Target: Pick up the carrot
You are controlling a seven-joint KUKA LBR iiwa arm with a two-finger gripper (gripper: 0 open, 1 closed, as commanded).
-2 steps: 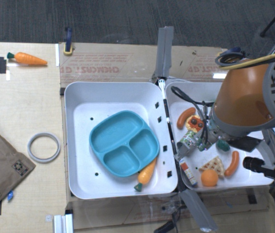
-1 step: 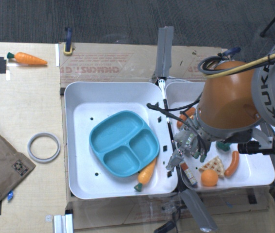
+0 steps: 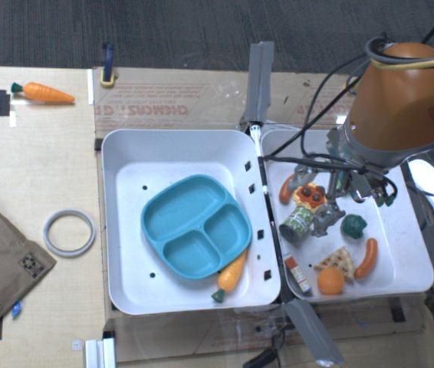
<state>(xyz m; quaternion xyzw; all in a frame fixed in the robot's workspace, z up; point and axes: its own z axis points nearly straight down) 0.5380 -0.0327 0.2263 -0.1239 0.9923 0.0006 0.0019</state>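
We cannot tell the state of the gripper (image 3: 326, 219), which hangs over the right bin (image 3: 412, 271). The carrot (image 3: 231, 274) lies in the left bin (image 3: 125, 205), touching the blue tray (image 3: 194, 225). We must cross the bin walls and approach from the side away from the tray.

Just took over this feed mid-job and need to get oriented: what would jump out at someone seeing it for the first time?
The big orange and grey arm looms over the right bin, its hand down among small toy foods there. In the left bin, a blue divided plate fills the middle with a carrot leaning on its lower edge. A second carrot lies on the bench at far upper left.
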